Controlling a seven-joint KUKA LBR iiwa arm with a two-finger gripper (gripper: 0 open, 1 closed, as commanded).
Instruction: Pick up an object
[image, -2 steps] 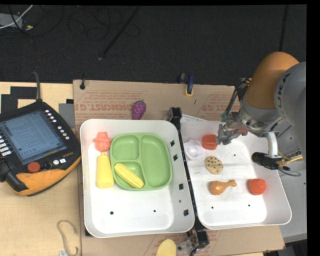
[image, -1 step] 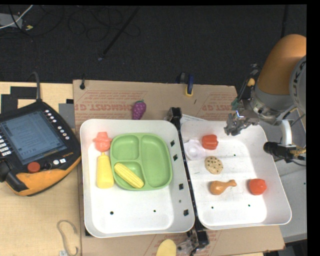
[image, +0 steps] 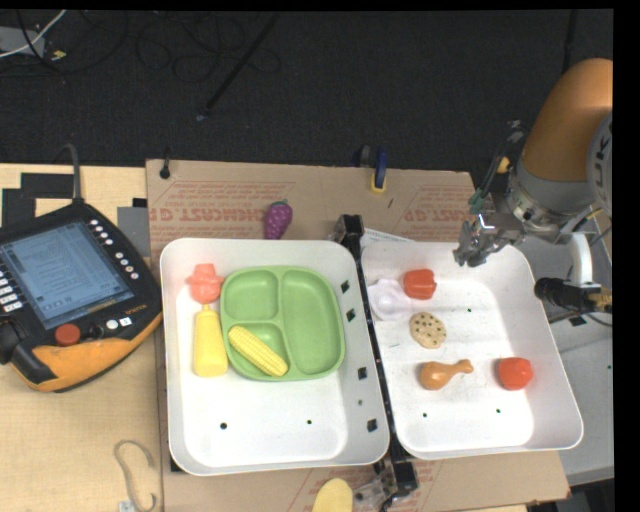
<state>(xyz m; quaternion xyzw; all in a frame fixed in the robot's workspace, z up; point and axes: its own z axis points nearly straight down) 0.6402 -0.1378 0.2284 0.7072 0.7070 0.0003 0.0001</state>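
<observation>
My gripper (image: 478, 250) hangs over the far edge of the right bin (image: 560, 415), up and right of the toys. Nothing shows between its fingers. In that bin lie a red-orange pepper (image: 419, 284), a chip cookie (image: 428, 329), a brown chicken drumstick (image: 443, 374), a red tomato (image: 514, 373) and a pale clear piece (image: 386, 297). The left bin (image: 260, 440) holds a green divided plate (image: 305, 320) with a corn cob (image: 258, 351) on it, a yellow bottle (image: 208, 342) and a pink toy (image: 204, 284).
A purple grape toy (image: 278, 219) lies on the cardboard behind the left bin. A teach pendant (image: 65, 290) rests at the left. A yellow object (image: 333, 495) sits below the bins at the front. A blue clamp (image: 379, 172) stands at the back edge.
</observation>
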